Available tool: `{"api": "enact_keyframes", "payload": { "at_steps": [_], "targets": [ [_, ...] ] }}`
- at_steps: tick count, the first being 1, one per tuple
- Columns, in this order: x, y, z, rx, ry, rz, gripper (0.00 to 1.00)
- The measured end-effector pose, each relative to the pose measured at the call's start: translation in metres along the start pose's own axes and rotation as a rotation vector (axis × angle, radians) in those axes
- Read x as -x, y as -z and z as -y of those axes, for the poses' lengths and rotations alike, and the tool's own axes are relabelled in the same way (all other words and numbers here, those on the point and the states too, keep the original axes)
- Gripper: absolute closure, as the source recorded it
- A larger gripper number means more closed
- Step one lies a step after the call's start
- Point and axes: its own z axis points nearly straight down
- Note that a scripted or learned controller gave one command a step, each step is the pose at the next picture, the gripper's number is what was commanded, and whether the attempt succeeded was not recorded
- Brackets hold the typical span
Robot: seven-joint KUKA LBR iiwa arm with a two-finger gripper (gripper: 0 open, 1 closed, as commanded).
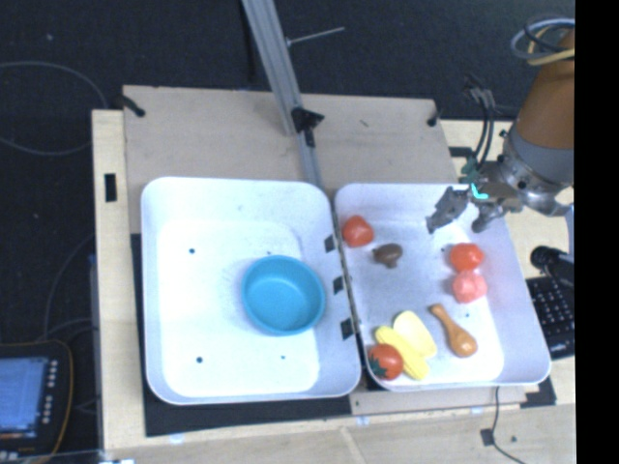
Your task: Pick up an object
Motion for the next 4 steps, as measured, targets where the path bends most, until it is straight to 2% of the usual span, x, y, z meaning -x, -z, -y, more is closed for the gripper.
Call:
{"api": "enact_keyframes", "payload": {
  "at_steps": [1,2,4],
  "targets": [
    [0.000,0.002,-0.001,0.004,0.000,0.001,0.00],
    [-0.002,-0.058,-0.008,-0.002,-0.004,0.004,0.00],
    [-0.005,-0.172,-0.001,-0.002,-0.007,0.004,0.00]
  ]
}}
